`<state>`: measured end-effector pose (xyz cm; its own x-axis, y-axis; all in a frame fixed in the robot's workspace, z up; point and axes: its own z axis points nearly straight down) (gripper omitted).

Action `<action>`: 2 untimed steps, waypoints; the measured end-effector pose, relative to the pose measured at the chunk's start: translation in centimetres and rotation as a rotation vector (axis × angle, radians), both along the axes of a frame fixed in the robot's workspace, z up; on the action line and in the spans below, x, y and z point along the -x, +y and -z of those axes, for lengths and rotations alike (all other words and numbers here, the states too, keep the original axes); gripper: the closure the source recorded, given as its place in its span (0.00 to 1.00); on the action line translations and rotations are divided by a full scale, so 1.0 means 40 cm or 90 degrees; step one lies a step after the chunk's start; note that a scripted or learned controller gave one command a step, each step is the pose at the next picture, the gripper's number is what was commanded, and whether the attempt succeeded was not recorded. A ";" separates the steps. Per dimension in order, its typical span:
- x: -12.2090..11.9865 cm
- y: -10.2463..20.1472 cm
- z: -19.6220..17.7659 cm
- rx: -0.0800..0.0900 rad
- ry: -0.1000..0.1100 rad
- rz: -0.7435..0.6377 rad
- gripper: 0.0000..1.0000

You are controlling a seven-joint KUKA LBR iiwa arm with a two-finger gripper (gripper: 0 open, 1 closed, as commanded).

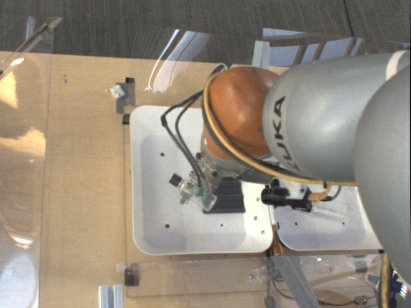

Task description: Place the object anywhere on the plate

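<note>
One marking is legible: black capital letters on the grey arm casing (321, 120), just right of the orange band (237, 111), set sideways to the camera and reading "UKA", the visible part of the maker's name. Nothing else near the orange band carries readable text, numbers or signs.

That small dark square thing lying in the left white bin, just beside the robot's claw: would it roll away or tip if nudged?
Probably not. The small dark object looks flat and angular, lying low on the floor of the left bin, so it would likely slide rather than roll. It seems tiny next to the gripper, so probably light and easily knocked aside. Its material is too blurred to judge.
</note>
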<state>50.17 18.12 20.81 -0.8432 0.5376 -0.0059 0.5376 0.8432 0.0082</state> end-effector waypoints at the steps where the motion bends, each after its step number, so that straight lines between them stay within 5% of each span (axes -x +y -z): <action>1: 0.023 0.105 0.010 -0.001 0.002 0.128 1.00; 2: 0.033 -0.120 -0.005 0.000 0.003 0.134 1.00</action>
<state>48.84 13.31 21.00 -0.7126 0.7016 -0.0027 0.7015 0.7126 0.0051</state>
